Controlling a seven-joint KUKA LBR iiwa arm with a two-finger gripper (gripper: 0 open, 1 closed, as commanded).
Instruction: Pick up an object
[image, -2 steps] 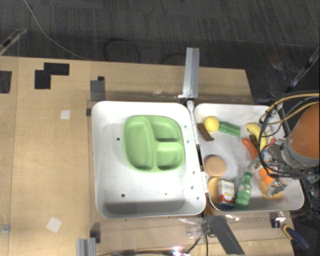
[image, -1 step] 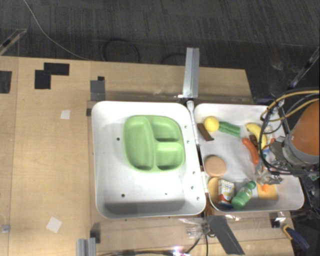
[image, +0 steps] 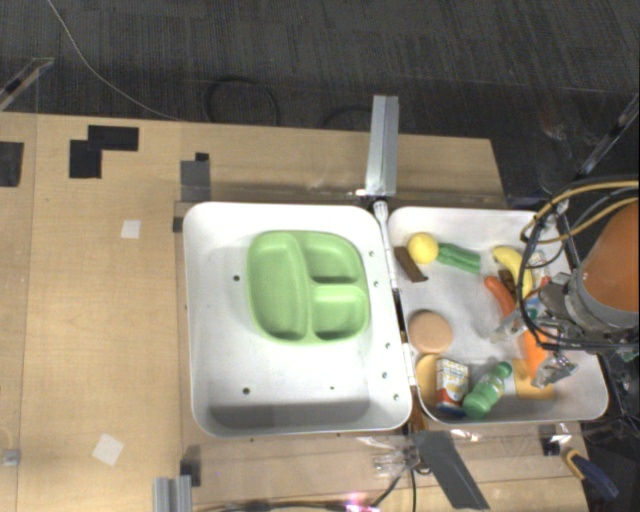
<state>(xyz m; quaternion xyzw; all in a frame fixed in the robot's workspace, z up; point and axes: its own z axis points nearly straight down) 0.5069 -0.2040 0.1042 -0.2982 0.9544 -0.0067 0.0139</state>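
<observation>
Gripper (image: 540, 350) — over right bin (image: 470, 300), jaw state not discernible; orange piece (image: 533, 352) beside it. Nearby: glossy green bottle (image: 487, 390), round tan disc (image: 431, 331) — smooth.

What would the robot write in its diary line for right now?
task: pick up an object | arm: over right bin | gripper: low among toys, grip unclear | left bin: green tray

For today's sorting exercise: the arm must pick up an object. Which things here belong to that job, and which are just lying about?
Job: gripper, yellow ball, tan disc, green bottle, carton, right bin.

Lying about: green divided tray, left bin.
</observation>
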